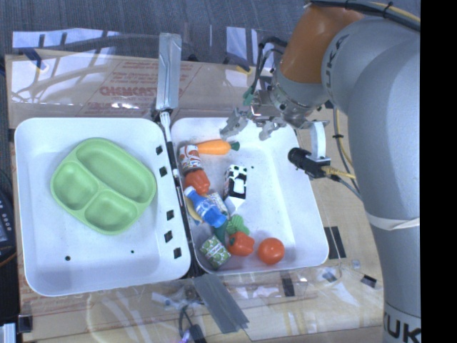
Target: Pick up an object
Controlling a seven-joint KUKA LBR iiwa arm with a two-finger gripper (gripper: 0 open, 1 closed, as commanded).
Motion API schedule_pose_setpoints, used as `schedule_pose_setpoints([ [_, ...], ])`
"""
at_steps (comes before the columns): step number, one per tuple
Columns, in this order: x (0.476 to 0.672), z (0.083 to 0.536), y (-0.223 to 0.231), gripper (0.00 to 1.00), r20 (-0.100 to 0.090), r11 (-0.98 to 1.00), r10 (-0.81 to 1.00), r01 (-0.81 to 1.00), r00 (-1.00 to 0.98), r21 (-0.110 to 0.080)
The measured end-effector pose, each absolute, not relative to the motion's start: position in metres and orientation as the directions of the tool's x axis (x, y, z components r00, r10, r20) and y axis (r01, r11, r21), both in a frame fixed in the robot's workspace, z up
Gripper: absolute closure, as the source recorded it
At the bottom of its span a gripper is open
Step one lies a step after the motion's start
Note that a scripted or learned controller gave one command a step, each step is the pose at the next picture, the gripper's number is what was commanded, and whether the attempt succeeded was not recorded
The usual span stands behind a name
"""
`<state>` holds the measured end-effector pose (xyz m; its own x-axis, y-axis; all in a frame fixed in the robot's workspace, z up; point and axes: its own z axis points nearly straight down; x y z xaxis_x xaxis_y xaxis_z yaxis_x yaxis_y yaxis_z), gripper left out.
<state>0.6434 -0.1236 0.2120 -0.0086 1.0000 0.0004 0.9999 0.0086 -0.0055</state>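
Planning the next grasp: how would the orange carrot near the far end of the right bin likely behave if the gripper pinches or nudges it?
The carrot looks tapered and rounded, so it may roll if nudged. Its smooth surface could slip between the gripper's fingers. It lies beside a small bottle, which might get bumped.

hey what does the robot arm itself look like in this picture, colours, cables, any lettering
The arm is bulky, rounded and light grey, with an orange band above the wrist. Yellow and black cables run along its top and side. Part of white KUKA lettering shows near the lower right. The gripper is small, metallic grey, with thin wires and a green bit just above it.
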Motion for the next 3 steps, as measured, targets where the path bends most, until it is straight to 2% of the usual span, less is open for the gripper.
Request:
schedule_pose_setpoints([
  [1, 0.6302, 0.0919, -0.1851, 0.00, -0.001, -0.042, 0.999, 0.999, 0.042, -0.002],
  [2, 0.6304, 0.1017, -0.1845, 1.00, -0.001, -0.038, 0.999, 0.999, 0.038, -0.004],
  [3, 0.6291, 0.0959, -0.1885, 1.00, -0.001, -0.473, 0.881, 0.881, 0.473, -0.002],
])
